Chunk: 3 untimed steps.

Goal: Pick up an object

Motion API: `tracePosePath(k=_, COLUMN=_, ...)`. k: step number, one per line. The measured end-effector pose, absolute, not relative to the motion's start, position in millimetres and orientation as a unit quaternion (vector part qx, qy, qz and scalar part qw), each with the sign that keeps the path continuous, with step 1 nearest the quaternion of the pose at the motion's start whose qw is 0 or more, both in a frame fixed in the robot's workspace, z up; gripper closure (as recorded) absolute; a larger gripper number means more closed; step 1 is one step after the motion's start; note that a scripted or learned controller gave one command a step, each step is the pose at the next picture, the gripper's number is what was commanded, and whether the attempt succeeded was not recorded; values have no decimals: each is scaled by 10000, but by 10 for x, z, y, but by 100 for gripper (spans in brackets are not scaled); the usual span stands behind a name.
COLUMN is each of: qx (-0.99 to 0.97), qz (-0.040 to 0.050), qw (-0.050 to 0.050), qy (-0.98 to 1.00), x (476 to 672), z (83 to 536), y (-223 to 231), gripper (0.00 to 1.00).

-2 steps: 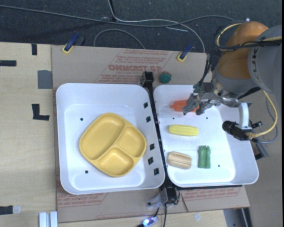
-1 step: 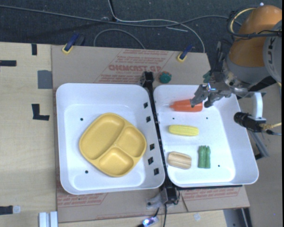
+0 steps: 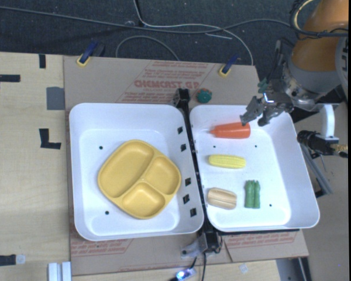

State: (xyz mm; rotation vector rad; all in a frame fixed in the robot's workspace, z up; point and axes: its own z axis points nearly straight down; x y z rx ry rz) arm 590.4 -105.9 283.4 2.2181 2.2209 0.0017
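Note:
The right bin [image 3: 298,174] holds an orange carrot [image 3: 230,132] at its far side, a yellow corn cob [image 3: 227,161] in the middle, a tan bread roll [image 3: 222,198] near the front and green asparagus [image 3: 253,194] beside the roll. My gripper [image 3: 258,113] hangs over the bin's far right part, just right of and above the carrot's thick end. Its dark fingers stand apart with nothing between them.
The left bin [image 3: 85,157] carries a yellow divided plate [image 3: 139,178]. A small teal object [image 3: 205,95] lies on the cardboard behind the bins. Cables run across the dark floor at the back. The arm's body fills the upper right corner.

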Motion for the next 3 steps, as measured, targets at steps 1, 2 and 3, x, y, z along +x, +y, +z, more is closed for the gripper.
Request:
tracePosePath(k=1, qx=7053, qz=-7, qw=-16, qy=7089, x=5726, z=2636, y=-520, gripper=100)
tracePosePath(k=2, qx=7057, qz=-9, qw=-15, qy=7085, x=5510, z=2548, y=-111, gripper=100)
tracePosePath(k=3, qx=7050, qz=-11, qw=-19, qy=7092, x=5358, z=2369, y=442, gripper=100)
